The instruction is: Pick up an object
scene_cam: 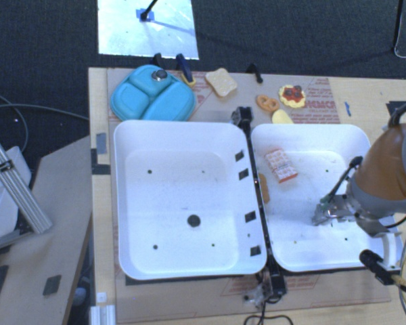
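Arm (392, 175) in from right, orange band over right bin (304, 249). Gripper (323, 215) low over right bin floor, near middle-right, pointing left. Fingers too small and blurred; cannot tell how far open, nothing seen between them. Red-and-white packet (281, 165) lying flat in right bin, upper left part, well apart from gripper. Small brown item (264, 188) at right bin's left wall, beside divider. Dark disc (193, 221) on left bin (132, 249) floor, near middle. Behind bins on bench: blue tray (152, 95) at left, toast slice (221, 82), pretzel (266, 103), round red-topped piece (292, 95), yellow piece (281, 117) just beyond right bin's rim. Shiny sheet (147, 17) on dark floor above bench.
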`<state>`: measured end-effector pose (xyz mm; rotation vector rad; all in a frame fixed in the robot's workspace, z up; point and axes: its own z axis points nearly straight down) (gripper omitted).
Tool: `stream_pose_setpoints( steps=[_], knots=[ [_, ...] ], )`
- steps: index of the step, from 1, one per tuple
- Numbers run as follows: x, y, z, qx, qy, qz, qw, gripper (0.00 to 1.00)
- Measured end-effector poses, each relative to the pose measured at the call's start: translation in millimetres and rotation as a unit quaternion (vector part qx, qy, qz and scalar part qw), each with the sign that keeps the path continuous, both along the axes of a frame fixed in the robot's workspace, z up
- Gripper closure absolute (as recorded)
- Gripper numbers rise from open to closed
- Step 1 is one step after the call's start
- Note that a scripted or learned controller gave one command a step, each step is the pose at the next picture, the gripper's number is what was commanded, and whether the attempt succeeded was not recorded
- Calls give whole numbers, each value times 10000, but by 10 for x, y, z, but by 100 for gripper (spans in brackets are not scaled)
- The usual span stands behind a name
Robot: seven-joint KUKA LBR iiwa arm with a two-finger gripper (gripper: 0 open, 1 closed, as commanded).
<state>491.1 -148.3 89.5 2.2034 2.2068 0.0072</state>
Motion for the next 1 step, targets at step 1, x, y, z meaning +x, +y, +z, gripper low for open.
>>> stream_pose_setpoints(
  steps=[1],
  knots=[
    [-8,-497,19,70,45,-2,10000,100]
  ],
)
